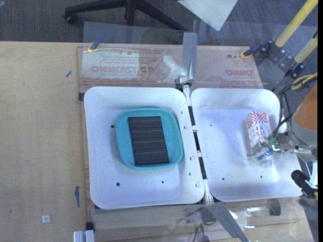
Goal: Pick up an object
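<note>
A red-and-white patterned packet (256, 126) lies in the right bin (227, 175), near its right side. A small clear plastic piece (264, 159) with a bit of blue rests just below it. My gripper (274, 143) reaches in from the right edge and sits low at the packet's lower right corner, touching or nearly touching it. Part of the arm's orange band (309, 110) shows above it. In the left bin (101, 185) a teal square dish (148, 137) holds a dark ridged block (147, 140).
A metal divider post (189, 54) stands behind the seam between the bins. Yellow bars (298, 19) and cables cross the upper right. A black part (303, 181) of the arm hangs over the right bin's lower right rim.
</note>
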Controlling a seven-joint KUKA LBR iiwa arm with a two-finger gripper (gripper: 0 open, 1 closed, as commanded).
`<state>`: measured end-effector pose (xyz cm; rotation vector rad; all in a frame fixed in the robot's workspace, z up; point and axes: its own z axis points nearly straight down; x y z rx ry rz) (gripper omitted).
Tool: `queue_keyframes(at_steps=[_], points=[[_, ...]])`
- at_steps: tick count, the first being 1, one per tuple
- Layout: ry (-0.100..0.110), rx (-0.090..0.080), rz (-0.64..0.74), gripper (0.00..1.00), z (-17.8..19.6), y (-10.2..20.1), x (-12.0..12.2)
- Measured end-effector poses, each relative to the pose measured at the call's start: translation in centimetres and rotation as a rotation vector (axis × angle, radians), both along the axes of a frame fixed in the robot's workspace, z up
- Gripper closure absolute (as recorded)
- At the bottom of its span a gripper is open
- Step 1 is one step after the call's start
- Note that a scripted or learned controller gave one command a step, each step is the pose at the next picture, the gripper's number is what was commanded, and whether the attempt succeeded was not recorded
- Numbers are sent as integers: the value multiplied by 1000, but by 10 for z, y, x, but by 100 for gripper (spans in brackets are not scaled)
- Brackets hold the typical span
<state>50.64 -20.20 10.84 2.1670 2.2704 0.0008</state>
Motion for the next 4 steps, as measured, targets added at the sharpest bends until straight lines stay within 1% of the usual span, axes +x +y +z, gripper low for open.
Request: queue_keyframes(at_steps=[1,2,3,4], points=[[-4,-1,82,0,-20,3,30],[78,10,212,0,-22,6,63],[117,31,180,0,-27,6,86],[2,-4,202,100,-11,17,116]])
